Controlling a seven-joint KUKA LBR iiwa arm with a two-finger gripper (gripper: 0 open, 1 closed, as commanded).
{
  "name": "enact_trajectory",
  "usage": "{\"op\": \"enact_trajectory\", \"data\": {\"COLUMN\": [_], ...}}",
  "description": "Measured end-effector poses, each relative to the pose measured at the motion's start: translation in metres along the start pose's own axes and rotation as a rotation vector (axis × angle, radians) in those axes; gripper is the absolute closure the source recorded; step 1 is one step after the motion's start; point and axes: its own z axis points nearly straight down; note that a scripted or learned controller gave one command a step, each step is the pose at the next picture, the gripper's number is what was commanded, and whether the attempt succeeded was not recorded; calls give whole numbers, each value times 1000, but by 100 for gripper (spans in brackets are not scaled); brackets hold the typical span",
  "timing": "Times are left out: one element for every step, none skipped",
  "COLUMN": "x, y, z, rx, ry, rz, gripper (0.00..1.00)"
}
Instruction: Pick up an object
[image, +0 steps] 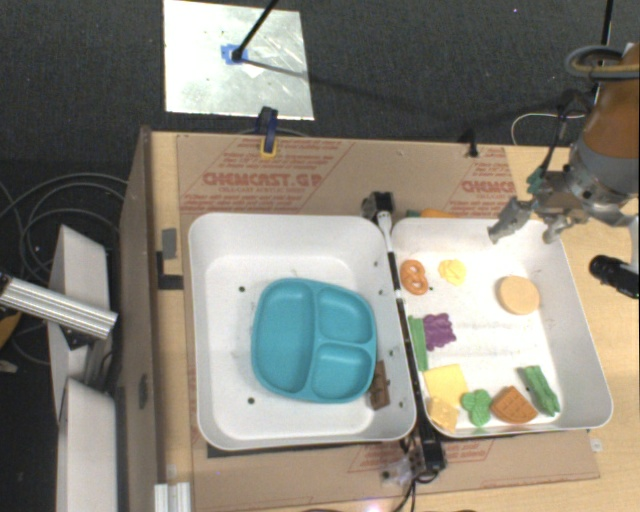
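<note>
White plastic, shallow: two bins side by side on the desk. A teal plastic plate with three compartments is seen in the left bin. In the right bin, small toy foods are scattered: an orange pretzel, a small yellow piece, a tan round disc, a purple grape cluster, a yellow cheese-like block, and green and orange pieces along the near edge.

The tool is held above the far right corner of the right bin, its two fingers spread wide with nothing between them. No object is grasped.

Step judged: approach, before descent. The tan round disc lies nearest, just below the tool, apart from its neighbours. The next move would call for the fingers to be centred over one piece and lowered straight down.
</note>
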Motion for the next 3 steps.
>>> {"op": "enact_trajectory", "data": {"x": [35, 51, 68], "y": [-48, -64, -73], "z": [57, 100, 140], "rx": [9, 5, 5], "ry": [4, 2, 3], "rz": [1, 2, 0], "gripper": [0, 0, 0]}}
